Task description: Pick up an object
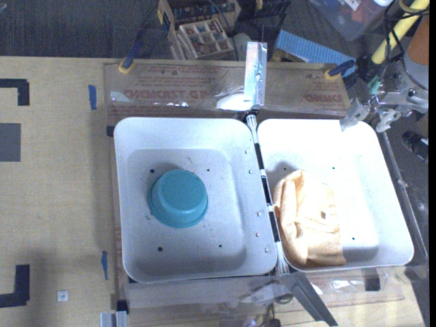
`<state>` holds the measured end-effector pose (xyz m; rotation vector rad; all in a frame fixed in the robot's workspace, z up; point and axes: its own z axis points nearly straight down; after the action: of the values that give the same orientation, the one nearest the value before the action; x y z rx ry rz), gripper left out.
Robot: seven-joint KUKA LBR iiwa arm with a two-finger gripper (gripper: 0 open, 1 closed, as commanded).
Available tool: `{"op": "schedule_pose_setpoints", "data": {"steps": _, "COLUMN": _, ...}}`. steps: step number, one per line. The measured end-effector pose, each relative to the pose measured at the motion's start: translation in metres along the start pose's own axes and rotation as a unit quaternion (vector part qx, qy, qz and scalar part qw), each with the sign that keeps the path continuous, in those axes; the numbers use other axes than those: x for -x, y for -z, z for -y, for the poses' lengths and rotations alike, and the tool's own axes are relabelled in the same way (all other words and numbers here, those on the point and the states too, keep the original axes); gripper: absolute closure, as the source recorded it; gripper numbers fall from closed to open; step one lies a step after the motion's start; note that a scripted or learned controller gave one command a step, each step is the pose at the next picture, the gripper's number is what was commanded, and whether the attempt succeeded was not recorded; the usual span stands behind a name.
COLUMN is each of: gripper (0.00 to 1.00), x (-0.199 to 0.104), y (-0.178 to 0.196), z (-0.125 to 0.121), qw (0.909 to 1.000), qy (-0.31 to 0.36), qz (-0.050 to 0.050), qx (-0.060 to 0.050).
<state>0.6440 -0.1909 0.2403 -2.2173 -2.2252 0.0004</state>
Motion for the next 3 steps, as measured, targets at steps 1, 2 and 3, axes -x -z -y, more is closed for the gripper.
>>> {"op": "schedule_pose_setpoints", "data": {"steps": 1, "gripper": 0.00, "x": -0.032, "y": -0.107, "z": 0.037, "qw": 1.0000, "qy": 0.005, "qz": 0.000, "qx": 0.000}}
{"op": "schedule_pose_setpoints", "data": {"steps": 2, "gripper": 0.00, "x": -0.088, "y": -0.152, "z": 0.052, "qw": 0.9994, "qy": 0.034, "qz": 0.001, "qx": 0.004}}
{"op": "schedule_pose_setpoints", "data": {"steps": 3, "gripper": 0.00, "x": -0.036, "y": -0.116, "z": 0.047, "qw": 0.9953, "qy": 0.097, "qz": 0.001, "qx": 0.003}}
